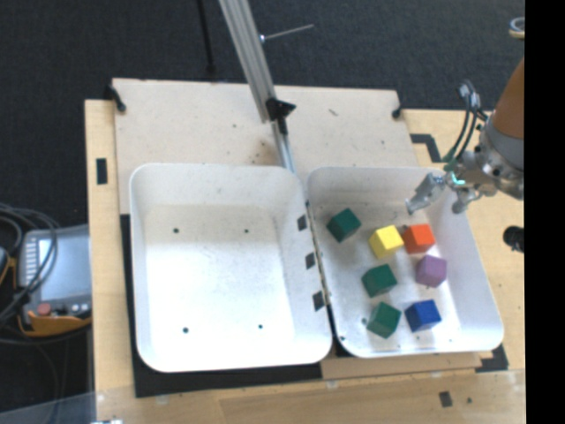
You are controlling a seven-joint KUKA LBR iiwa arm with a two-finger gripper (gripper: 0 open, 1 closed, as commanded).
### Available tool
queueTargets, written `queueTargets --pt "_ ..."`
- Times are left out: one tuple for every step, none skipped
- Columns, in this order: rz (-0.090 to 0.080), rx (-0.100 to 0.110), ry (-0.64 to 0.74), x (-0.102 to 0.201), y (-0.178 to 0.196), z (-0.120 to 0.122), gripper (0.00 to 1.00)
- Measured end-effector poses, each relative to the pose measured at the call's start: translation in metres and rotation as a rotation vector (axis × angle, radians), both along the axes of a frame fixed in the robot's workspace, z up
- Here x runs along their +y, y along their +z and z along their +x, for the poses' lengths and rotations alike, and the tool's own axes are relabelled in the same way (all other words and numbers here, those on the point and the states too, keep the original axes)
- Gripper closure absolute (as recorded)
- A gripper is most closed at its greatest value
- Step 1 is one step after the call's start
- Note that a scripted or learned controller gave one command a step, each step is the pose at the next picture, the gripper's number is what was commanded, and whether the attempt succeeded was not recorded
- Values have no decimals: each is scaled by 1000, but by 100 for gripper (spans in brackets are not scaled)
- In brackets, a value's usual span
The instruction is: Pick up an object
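Grey jaws (439, 193) hang open, gripping nothing, above the orange cube (419, 237) in the right bin (481, 276).

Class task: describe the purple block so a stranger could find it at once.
Look in the right-hand bin, where seven blocks lie. The purple block sits nearest its right wall, just below the orange block and above the blue block. It's the only purple one.

Pincer (439, 196) spread open above right bin (481, 281); seven blocks inside, none held.
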State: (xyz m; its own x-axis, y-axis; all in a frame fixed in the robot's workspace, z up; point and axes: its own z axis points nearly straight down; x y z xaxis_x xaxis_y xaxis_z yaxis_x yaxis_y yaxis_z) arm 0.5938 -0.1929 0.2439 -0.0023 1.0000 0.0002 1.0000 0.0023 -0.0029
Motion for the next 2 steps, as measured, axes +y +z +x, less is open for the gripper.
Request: queueTargets --pt "-2 -4 1 0 3 1 0" --pt "-2 1 -3 -9 -56 2 0"
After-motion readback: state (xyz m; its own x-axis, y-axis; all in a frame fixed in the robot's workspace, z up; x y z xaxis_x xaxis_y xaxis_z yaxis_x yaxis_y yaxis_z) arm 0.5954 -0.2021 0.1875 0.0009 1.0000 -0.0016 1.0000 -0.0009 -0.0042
